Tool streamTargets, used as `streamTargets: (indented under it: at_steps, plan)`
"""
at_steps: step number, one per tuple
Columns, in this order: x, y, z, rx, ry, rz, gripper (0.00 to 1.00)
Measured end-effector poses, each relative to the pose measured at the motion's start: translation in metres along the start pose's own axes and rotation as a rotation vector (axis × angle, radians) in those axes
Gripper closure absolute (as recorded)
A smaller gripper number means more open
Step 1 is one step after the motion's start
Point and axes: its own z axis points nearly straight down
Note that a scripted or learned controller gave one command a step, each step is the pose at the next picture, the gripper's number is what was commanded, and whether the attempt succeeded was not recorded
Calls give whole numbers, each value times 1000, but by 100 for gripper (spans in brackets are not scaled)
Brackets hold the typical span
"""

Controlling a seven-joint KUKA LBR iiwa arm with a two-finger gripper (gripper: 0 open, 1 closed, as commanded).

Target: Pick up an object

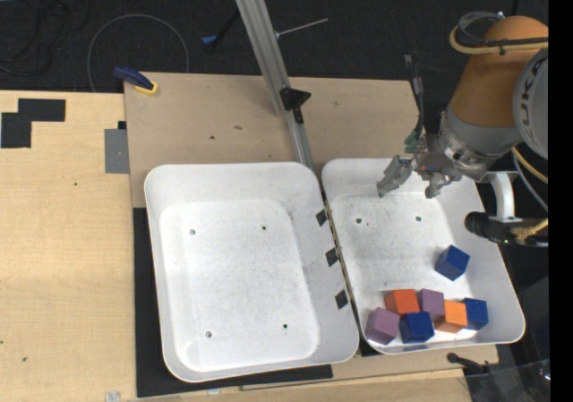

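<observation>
My gripper [414, 183] hangs over the far part of the right bin [385, 239], fingers spread open with nothing between them. Several small blocks lie in that bin's near right corner: an orange block [404, 301], a purple block [382, 325], a dark blue block [416, 328], a lilac block [432, 302], another orange block [456, 312] and a blue block [475, 312]. One blue block [452, 262] sits apart, nearer the right rim. The gripper is well above and behind all of them.
The left bin [235, 266] lies beside the right one, joined by black clips [329, 255]. A metal rail [269, 51] slants up from between the bins. A blue-and-yellow clamp [136, 79] rests at the bench's far left corner.
</observation>
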Motion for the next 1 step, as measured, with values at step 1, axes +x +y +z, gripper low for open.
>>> streamTargets:
  at_steps: [1]
  plan:
    - [-49,-55,9,5,-2,5,0]
